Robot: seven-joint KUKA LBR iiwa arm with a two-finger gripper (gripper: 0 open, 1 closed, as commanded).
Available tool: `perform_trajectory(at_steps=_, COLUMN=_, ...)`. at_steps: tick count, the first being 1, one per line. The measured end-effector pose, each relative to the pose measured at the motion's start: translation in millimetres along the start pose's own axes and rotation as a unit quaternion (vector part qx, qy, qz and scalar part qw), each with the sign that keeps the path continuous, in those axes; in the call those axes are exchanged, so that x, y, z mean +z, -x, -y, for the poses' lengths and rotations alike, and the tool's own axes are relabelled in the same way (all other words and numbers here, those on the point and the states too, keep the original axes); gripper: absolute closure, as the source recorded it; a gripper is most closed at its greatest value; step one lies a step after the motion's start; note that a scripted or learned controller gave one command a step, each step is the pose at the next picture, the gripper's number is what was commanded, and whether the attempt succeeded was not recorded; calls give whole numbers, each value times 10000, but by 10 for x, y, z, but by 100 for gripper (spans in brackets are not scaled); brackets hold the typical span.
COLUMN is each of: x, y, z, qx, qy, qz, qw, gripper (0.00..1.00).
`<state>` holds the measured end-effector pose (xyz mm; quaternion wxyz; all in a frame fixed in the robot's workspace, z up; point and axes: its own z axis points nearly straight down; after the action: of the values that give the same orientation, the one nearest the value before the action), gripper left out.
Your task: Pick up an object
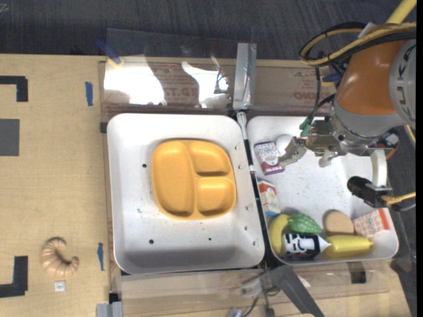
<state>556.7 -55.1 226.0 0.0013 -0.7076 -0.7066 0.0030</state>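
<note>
My gripper [293, 152] hangs low over the upper left of the right bin [317, 183], reaching in from the right below the orange band. Just left of it lies a small white and pink packet [268, 156], and a small white round thing [283, 141] sits close above the tip. Along the bin's front lie a banana [277, 230], a green item [304, 223], a black bottle with white marks [303, 244], a yellow oblong piece [348, 244], a tan round piece [338, 222] and an orange and white box [372, 223]. Nothing shows between the fingers.
The left bin [125, 197] holds a yellow divided plate [193, 178]. A second small packet [268, 197] lies by the right bin's left wall. A tan curled toy [59, 256] rests on the bench at far left. A clear panel [172, 78] stands behind the bins.
</note>
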Motion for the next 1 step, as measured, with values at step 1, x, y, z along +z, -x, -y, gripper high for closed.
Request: perform_trajectory(at_steps=1, x=1388, y=541, z=-382, qx=-258, qy=57, qz=-9, qw=9997, gripper=0)
